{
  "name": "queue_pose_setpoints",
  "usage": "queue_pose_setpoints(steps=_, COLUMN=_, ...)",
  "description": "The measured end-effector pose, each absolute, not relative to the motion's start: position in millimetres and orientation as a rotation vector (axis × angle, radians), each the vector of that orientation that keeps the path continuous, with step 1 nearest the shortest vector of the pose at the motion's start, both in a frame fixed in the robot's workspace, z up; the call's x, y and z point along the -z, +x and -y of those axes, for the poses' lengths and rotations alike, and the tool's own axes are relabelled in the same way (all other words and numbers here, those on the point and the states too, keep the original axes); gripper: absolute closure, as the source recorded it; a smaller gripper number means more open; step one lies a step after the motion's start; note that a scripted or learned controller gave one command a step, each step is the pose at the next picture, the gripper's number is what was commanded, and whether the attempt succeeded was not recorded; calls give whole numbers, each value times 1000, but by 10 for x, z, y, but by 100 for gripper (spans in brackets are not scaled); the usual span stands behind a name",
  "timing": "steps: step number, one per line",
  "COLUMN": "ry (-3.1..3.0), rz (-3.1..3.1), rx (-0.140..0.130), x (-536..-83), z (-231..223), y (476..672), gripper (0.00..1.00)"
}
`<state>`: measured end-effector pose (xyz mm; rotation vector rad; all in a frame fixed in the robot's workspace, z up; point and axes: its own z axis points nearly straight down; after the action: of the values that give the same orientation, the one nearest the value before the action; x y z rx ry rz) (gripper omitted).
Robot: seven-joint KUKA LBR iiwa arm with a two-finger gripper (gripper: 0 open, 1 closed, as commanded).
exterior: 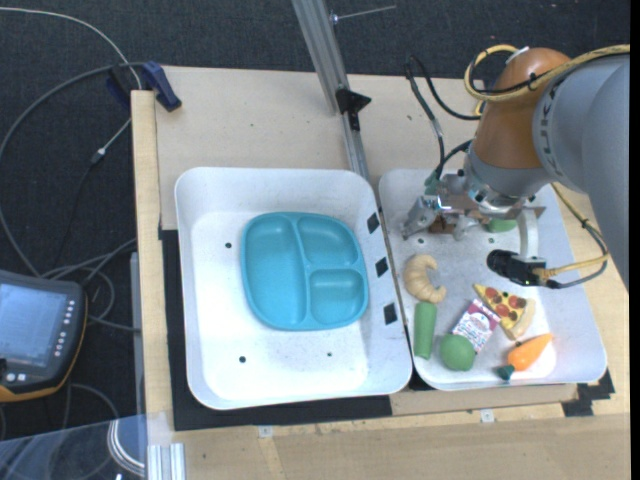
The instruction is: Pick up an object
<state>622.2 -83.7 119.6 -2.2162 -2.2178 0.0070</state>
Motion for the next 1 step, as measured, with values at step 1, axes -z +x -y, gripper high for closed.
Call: queue_pose_setpoints(steps=1, ry=-2220, rz=2222, rx=3, x=-1348, z=835, y=6242, gripper=100)
